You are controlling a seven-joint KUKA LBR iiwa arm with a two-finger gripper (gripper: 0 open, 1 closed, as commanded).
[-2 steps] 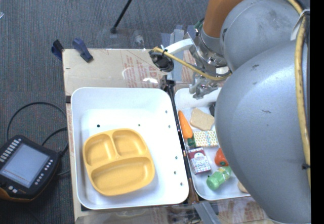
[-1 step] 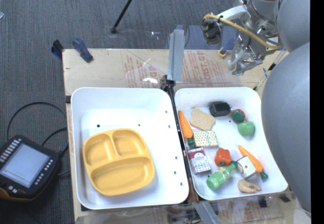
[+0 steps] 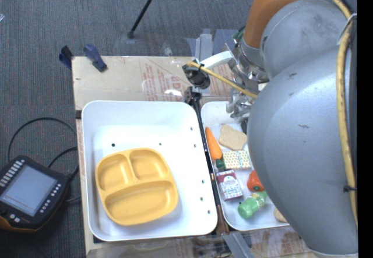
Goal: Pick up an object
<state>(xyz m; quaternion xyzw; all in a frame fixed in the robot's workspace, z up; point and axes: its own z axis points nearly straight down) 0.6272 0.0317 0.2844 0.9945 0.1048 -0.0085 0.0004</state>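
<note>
The big grey arm with its orange band [image 3: 303, 111] reaches in from the right and covers much of the right-hand shallow white bin [image 3: 217, 112], its two-finger gripper [image 3: 239, 105] low over that bin's far end; whether the gripper is wide, narrow or holding anything cannot be told, since the wrist hides it. The things to be picked lie in this right bin: an orange plastic carrot [image 3: 213, 145] along the left wall, a tan slice of toy bread [image 3: 233, 136] just beside it, a pale dotted cracker-like square [image 3: 237, 159] below the bread, a small dark red packet [image 3: 229, 185] nearer the front, a green plastic vegetable [image 3: 251, 205] at the front edge, and a red-orange piece [image 3: 254, 181] partly under the arm. The left-hand white bin [image 3: 99, 117] holds a yellow divided plastic plate [image 3: 136, 186], lying flat toward its front left. A grey handheld control pendant [image 3: 29, 193] rests on the carpet left of the bench
</note>
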